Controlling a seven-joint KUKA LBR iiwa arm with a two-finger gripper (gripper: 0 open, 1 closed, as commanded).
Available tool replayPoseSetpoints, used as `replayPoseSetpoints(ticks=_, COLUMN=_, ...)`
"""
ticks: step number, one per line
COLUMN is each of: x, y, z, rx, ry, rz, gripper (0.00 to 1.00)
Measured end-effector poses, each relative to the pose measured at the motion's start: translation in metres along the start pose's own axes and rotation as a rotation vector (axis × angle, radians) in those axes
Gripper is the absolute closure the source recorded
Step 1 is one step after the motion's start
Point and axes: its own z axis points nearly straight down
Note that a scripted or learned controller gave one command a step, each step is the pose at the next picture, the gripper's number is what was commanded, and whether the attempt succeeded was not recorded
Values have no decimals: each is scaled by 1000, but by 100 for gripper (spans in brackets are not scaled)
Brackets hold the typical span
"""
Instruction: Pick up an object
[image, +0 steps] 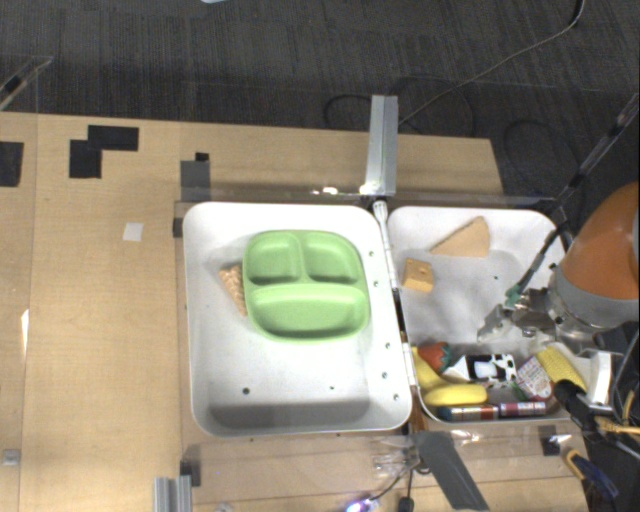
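Observation:
The right bin (455, 290) holds a tan wedge (464, 240) at the back and a small tan block (418, 275) near its left wall. Along its front wall lies a heap: a yellow banana-like piece (452, 393), a red item (432, 355), a marker (500, 408), a black-and-white item (497, 368) and a yellow object (562, 368). My gripper (503, 320) reaches in from the right and hangs low over the bin's right half, just behind the heap. No object shows between its tips.
The left bin (290, 390) bears a green divided plate (304, 283) with a tan cracker-like piece (233, 288) sticking out from under its left edge. A metal post (382, 145) stands behind the wall between the bins. The arm's orange band (610, 250) overhangs the right bin's right edge.

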Motion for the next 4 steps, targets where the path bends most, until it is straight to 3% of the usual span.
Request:
replayPoseSetpoints(ticks=1, x=42, y=59, z=44, rx=-9, ry=-1, rz=-90, gripper=0)
replayPoseSetpoints(ticks=2, x=23, y=-7, z=43, rx=-16, ry=-2, rz=-51, gripper=0)
replayPoseSetpoints(ticks=3, x=37, y=35, z=44, rx=-10, ry=0, rz=37, gripper=0)
replayPoseSetpoints(ticks=4, x=74, y=130, z=47, rx=-8, ry=0, rz=105, gripper=0)
